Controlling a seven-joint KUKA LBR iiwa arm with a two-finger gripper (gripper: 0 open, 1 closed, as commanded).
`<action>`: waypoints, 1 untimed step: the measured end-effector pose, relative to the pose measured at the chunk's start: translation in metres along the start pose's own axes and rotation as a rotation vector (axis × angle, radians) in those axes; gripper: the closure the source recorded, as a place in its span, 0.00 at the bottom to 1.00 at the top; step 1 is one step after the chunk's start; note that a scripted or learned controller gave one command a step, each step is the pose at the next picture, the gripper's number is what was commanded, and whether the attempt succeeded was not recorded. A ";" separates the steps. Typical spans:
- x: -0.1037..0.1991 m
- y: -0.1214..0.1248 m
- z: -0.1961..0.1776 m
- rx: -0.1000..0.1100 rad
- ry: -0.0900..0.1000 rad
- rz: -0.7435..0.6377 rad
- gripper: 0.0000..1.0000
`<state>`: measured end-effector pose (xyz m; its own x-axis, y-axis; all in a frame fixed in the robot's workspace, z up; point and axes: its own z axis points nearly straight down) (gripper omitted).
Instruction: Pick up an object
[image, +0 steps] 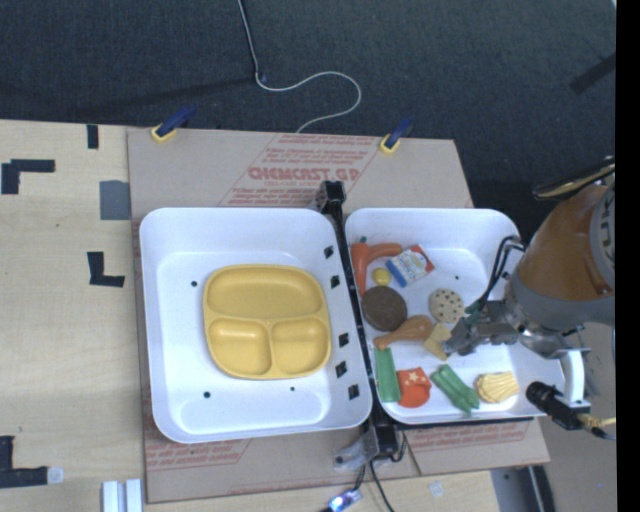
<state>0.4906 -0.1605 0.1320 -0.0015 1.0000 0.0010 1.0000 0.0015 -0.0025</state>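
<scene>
**Wrist over right bin; grip state undetermined**

Orange-banded wrist, mine, stands highest over the bench and reaches in from the right above the right bin. Below it my gripper hangs low over that bin's middle right. Whether it is released or clenched, I cannot tell: the dark parts merge at this angle.

Items available for picking all lie in the right bin:
- Yellow wedge, just beside the gripper on its left; contact cannot be confirmed.
- Speckled cookie, near the gripper, up and to its left.
- Drumstick, lying flat, its thick end touching the yellow wedge or very close to it.
- Brown disc, just above the drumstick.
- Orange carrot, along the bin's left wall at the far end.
- Blue and white packet, next to the carrot.
- Green strip, by the left wall at the near end.
- Red block, just beside the strip.
- Green pod, tilted, between the red block and a ridged yellow piece.

Left bin holds a yellow divided plate, lying flat near its middle. Both bins rest on a cardboard sheet with red print. A white cable loops across the dark floor beyond the bench.
</scene>
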 end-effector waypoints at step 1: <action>-0.009 -0.005 -0.052 -0.001 -0.001 0.001 1.00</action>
<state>0.4852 -0.1691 0.1838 -0.0004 1.0000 -0.0004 1.0000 0.0004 -0.0011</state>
